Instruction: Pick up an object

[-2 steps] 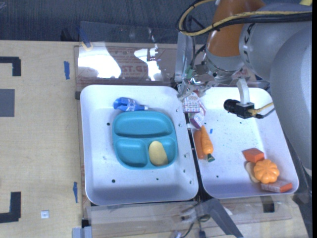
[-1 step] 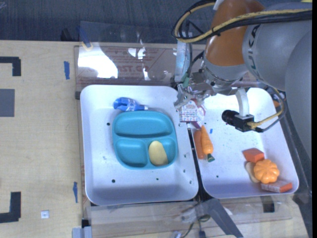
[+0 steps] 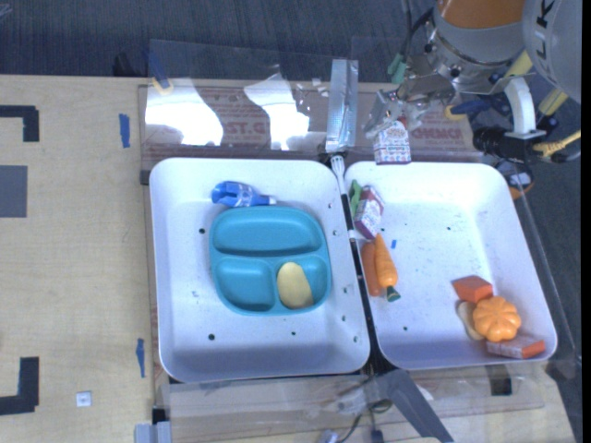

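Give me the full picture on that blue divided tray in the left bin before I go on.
The blue divided tray looks like smooth teal plastic, rounded at the corners, lying flat and right way up near the middle of the left bin. It has one long compartment across the far side and two smaller ones nearer the camera. A pale yellow egg-shaped piece sits in the near right compartment. A small blue item lies close against its far edge; contact is unclear.

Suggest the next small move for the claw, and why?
Probably lift a little higher and pause. The claw hangs above the right bin's far rim with a small white carton between its fingers, so the pick looks made; the carrot and pumpkin lie in that bin.
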Robot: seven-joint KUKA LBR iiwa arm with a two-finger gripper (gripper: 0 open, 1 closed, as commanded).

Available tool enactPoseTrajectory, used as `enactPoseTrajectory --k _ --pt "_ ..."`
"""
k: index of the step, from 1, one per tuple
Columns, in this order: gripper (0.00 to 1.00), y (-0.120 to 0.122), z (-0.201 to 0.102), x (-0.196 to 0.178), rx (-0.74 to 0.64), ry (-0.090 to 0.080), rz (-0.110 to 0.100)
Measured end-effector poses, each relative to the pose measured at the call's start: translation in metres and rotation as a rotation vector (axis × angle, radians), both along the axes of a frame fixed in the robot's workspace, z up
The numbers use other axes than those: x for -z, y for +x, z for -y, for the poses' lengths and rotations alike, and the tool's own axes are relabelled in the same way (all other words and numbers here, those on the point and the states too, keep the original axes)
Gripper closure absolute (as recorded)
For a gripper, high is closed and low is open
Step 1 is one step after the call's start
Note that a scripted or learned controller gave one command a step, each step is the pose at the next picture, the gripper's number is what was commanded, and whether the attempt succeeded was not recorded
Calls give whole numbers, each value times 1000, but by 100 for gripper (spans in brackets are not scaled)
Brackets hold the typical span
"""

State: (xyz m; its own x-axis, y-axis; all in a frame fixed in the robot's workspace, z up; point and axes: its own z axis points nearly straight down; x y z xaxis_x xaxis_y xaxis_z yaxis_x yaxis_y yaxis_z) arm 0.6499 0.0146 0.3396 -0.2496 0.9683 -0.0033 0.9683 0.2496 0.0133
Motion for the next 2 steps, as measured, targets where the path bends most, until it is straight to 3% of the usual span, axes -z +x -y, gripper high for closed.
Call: enactPoseTrajectory --k 1,2 --pt "100 -51 -29 104 -54 -1 -21" --pt "100 -24 20 113 205 0 -13"
